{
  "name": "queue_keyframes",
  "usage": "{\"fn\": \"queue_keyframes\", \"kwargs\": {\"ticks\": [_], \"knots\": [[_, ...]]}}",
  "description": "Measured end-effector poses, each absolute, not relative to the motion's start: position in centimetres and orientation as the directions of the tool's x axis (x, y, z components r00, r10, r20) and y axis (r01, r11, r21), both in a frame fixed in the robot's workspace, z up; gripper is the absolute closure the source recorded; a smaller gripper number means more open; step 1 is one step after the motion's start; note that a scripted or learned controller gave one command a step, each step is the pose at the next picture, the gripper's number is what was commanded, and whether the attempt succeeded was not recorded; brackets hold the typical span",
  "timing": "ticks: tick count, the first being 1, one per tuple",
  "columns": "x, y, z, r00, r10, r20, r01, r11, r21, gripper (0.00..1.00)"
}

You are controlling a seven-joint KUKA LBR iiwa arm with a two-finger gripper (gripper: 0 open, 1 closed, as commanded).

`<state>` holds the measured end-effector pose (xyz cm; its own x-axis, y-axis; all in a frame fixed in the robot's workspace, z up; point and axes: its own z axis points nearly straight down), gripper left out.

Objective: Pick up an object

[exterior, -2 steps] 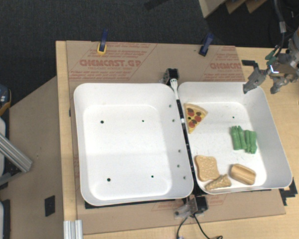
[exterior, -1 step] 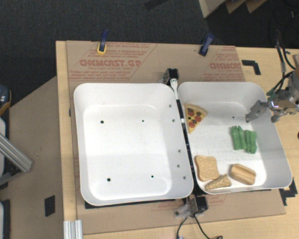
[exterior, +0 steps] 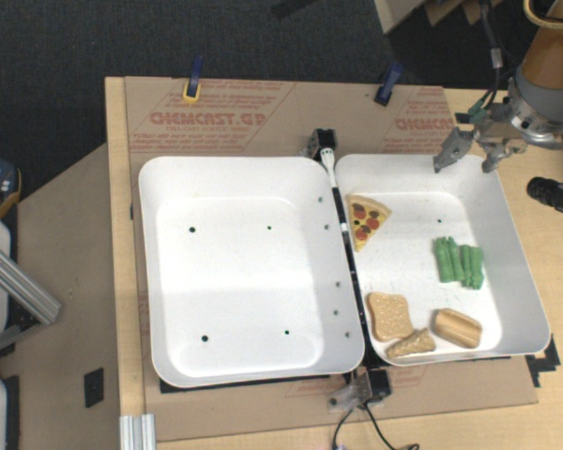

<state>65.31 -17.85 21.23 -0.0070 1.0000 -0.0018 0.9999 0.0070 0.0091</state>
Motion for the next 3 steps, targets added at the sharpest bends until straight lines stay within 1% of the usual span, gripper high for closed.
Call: {"fn": "queue_keyframes", "kwargs": {"ticks": [1,2,3], "knots": [[59.05,-20.92,10.48,0.005,1.0,0.003,1.0,-0.005,-0.013,0.0],[59.56,-20.76,11.19,0.001,1.0,0.0,1.0,-0.001,0.0,0.0],[59.56,-20.77,11.19,0.001,1.0,0.0,1.0,-0.001,0.0,0.0]]}}
